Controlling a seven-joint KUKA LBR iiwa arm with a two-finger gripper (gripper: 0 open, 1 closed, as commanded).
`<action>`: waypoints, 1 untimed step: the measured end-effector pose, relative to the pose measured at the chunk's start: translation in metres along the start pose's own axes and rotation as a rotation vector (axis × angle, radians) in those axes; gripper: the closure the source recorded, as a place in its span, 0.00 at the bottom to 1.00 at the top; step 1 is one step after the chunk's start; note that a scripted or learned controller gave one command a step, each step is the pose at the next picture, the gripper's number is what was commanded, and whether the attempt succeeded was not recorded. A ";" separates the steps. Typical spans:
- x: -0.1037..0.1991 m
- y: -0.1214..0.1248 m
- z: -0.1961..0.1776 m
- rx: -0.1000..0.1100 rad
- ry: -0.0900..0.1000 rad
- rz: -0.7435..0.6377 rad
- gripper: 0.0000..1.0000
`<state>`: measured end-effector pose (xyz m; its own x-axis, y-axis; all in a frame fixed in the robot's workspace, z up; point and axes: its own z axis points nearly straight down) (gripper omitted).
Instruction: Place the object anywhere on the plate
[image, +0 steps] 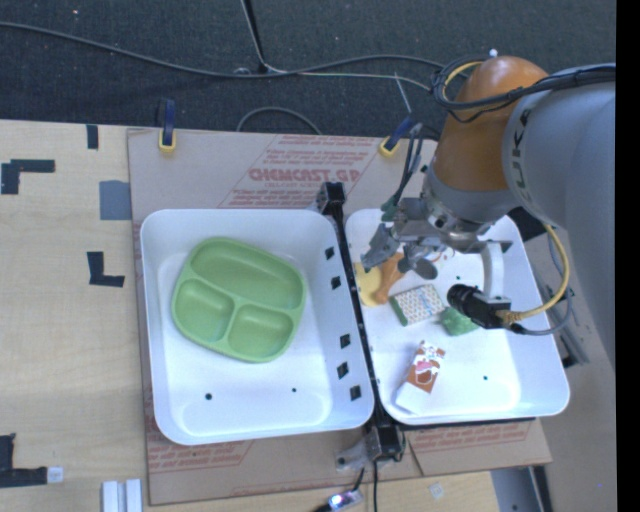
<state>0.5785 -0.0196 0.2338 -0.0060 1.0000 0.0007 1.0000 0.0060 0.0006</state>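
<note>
In the right bin (500, 385), the gripper (400, 255) hangs low over a yellow-orange object (375, 285), its grip I cannot tell, while the green plate (238, 298) lies in the left bin (240, 410).

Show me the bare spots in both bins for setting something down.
Left bin: bare floor below and right of the green plate. Right bin: bare floor right of the red-and-white carton. Crowded: its upper left, where gripper, yellow item and patterned block cluster.
</note>
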 end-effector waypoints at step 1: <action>0.043 0.014 0.002 0.002 -0.001 0.002 1.00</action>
<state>0.5923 0.0238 0.2317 -0.0043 1.0000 0.0000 1.0000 0.0043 -0.0010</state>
